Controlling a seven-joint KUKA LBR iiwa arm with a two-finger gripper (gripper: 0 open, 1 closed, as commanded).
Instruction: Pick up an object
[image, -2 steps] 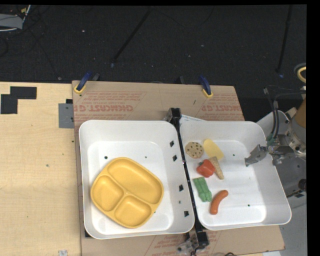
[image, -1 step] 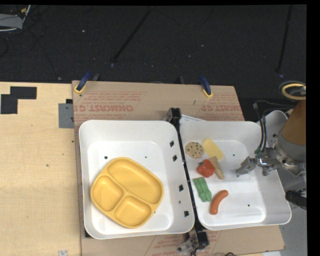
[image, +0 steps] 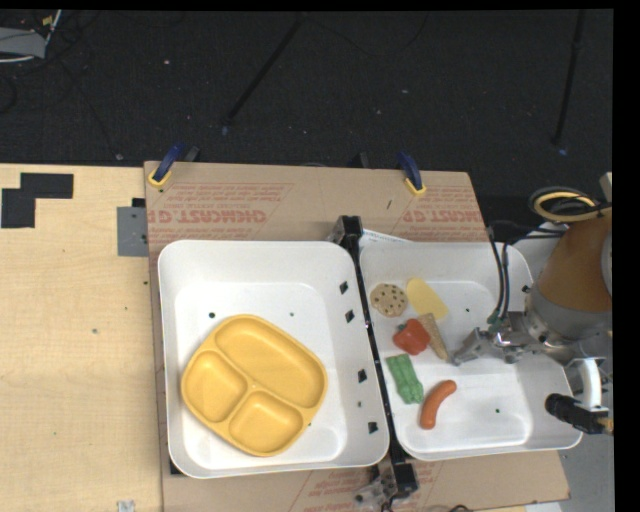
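Camera view | fingers (image: 466, 351) too blurred, open or closed unclear | arm (image: 575, 285) cut off

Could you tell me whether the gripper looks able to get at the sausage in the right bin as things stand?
Probably yes. The sausage lies apart from the green piece on bare bin floor, and the gripper sits just above it in the right bin with nothing between them.

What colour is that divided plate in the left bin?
Yellow. The divided plate shows clearly in the camera view, lying in the left bin.
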